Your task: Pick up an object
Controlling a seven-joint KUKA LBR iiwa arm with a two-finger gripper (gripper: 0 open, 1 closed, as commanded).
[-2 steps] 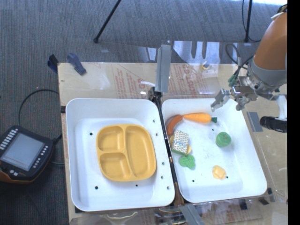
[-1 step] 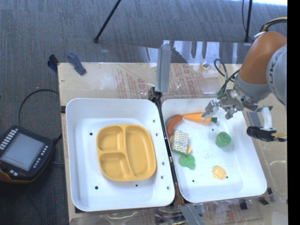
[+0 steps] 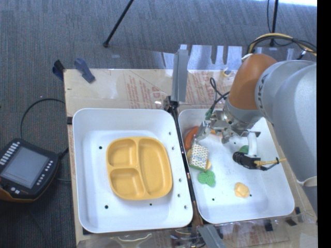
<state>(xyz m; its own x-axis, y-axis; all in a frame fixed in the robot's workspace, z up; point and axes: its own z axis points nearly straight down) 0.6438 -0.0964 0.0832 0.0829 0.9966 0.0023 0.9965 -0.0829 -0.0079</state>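
Several small objects crowd the left side of the right bin (image 3: 274, 203), which is probably why the jaws (image 3: 220, 129) hang low at its ten-o'clock corner; whether they are parted or closed I cannot tell. At their seven o'clock lies the likeliest target, a patterned packet (image 3: 199, 156), flat, pale, green-checked, with a green piece (image 3: 207, 178) below it. At nine o'clock across the counter (image 3: 119, 89), the left bin (image 3: 88, 211) carries a yellow divided plate (image 3: 139, 168).

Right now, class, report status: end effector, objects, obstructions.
End effector low over right bin, nothing seen gripped. Green piece, yellow piece lying loose. Yellow tray in left bin.
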